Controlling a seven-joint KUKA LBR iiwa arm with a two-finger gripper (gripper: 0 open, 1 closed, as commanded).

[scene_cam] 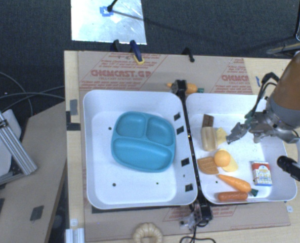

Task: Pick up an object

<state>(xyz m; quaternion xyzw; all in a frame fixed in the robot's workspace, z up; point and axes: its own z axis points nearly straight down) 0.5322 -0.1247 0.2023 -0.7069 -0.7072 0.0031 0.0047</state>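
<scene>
Arm comes in from the right, orange band visible at the frame edge, wrist over the right bin (pixel 291 189). Gripper (pixel 237 134) sits low over the bin's middle, pointing left toward the food pile; can't tell how it's set from this angle, and nothing visibly between the tips.

Right bin contents, all toy food clustered in the left half:
- brown block (pixel 207 120) near the top, upright-ish
- pale bread-like piece (pixel 209 138) just below it, with a yellow slice (pixel 220 134) touching its right side
- orange ball (pixel 221 158) below those, resting on a pale yellow slice (pixel 230 164)
- flat orange-brown piece (pixel 207 165) just left of the ball, touching it
- carrot (pixel 234 183) lying diagonal under the ball
- red sausage-shaped item (pixel 232 197) along the near wall, just below the carrot
- small red-and-white carton (pixel 261 173) off to the right, apart from the pile, near the carrot tip

Gripper tip is closest to the yellow slice and bread piece, just beside but apart from them.

Left bin (pixel 96 135) holds a blue three-compartment plate (pixel 143 140), roughly centred, compartments bare.

Both bins sit side by side on a cardboard sheet (pixel 119 70) on the desk (pixel 71 67). A small yellow object (pixel 191 88) is at the far end of the divider between the bins, outside both.
</scene>
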